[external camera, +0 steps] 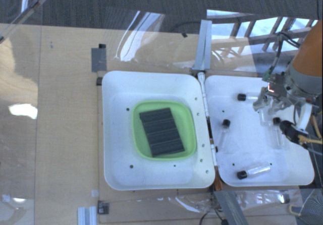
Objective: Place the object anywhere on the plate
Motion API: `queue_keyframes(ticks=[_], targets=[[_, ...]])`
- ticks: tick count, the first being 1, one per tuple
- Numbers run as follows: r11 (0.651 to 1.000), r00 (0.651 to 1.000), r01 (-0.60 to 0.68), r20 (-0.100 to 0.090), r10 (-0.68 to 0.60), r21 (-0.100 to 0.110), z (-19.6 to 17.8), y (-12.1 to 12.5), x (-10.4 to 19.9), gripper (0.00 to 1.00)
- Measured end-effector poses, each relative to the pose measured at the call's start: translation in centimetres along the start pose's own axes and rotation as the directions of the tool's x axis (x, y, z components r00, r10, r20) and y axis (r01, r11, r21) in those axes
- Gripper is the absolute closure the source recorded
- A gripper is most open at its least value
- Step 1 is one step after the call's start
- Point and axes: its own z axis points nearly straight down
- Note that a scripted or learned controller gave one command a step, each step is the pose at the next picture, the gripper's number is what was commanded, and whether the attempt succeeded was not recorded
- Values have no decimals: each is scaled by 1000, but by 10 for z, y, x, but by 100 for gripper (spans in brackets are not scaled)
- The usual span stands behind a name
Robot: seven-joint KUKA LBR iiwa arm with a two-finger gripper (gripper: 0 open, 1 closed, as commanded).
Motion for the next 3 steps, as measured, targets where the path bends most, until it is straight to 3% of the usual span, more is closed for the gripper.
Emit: queue_keyframes(ticks=[1, 2, 3], targets=[[1000, 1000, -31, -1, 31, 5, 25, -64, 78, 100], [996, 996, 90, -2, -90, 2, 12, -84, 152, 100], [996, 996, 88, -2, -88, 2, 12, -84, 151, 0]])
